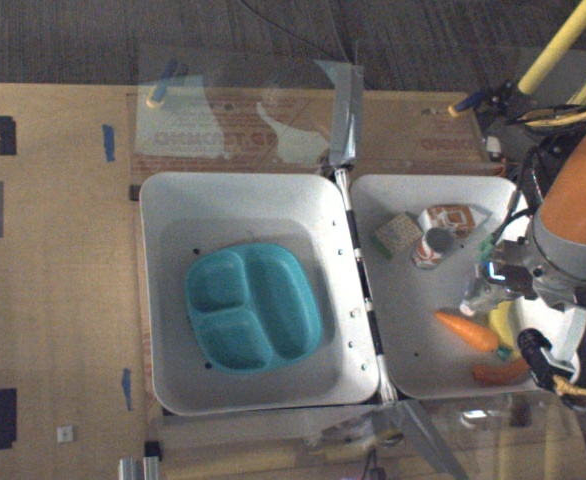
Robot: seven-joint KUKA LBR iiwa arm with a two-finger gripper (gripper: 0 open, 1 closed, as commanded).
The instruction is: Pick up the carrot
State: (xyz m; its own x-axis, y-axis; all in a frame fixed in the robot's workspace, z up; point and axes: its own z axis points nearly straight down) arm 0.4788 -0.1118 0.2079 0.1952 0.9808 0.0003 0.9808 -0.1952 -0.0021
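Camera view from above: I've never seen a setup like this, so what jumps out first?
The teal divided plate grabs the eye, lying alone in the left bin. In the right bin sits a cluster of toy foods, with the orange carrot near its right side. The grey arm with its orange band looms over that bin from the right, its gripper just above the carrot.

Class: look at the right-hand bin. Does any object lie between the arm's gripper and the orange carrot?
Nothing visible does. The two-finger gripper hangs just above and right of the tapered orange carrot, with bare bin floor between them.
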